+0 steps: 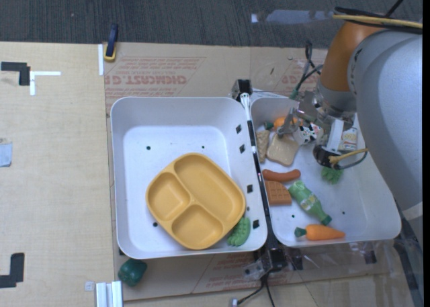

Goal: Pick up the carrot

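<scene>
Carrot: orange, green stub at its left end; lies flat in the right bin, near that bin's front edge; long axis runs left to right across the view, thick end with the green top toward the left, tapered tip toward the right; touched by nothing.

Claw: at the back left part of the right bin, over the bread; whether it is open or closed cannot be told; well apart from the carrot.

Arm: grey, orange band above the wrist; enters from the right, over the right bin's back.

Bread: tan slice, just below the claw.

Sausage: reddish, lies left to right, in front of the bread.

Waffle: brown square, just in front of the sausage.

Bottle: green, slanted, between the waffle and the carrot.

Left bin: white; holds the plate.

Plate: yellow, three compartments, tilted in the view.

Green veg: at the plate's front right edge, inside the left bin.

Green pepper: on the worktop, outside the left bin's front left corner.
</scene>
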Controlling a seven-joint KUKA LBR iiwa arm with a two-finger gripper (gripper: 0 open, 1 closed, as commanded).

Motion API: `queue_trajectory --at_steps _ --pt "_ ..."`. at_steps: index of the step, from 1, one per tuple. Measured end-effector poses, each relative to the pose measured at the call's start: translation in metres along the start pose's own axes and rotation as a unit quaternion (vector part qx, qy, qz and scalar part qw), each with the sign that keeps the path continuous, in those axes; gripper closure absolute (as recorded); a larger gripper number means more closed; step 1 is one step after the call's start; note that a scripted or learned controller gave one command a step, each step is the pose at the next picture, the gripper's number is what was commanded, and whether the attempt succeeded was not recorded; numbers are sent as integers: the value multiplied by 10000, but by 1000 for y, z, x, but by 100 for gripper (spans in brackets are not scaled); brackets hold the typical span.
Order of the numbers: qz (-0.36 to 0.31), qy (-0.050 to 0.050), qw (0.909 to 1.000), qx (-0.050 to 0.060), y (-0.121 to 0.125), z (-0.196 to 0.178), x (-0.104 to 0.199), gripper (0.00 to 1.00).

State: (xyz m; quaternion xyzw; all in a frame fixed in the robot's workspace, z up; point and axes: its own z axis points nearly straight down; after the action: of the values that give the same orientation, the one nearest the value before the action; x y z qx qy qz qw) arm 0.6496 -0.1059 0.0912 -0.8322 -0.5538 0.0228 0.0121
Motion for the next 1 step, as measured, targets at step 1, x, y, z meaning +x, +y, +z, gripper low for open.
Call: queue_trajectory --at_steps 1 --pt "1352 111 9907 -98 -19 0 5 0"
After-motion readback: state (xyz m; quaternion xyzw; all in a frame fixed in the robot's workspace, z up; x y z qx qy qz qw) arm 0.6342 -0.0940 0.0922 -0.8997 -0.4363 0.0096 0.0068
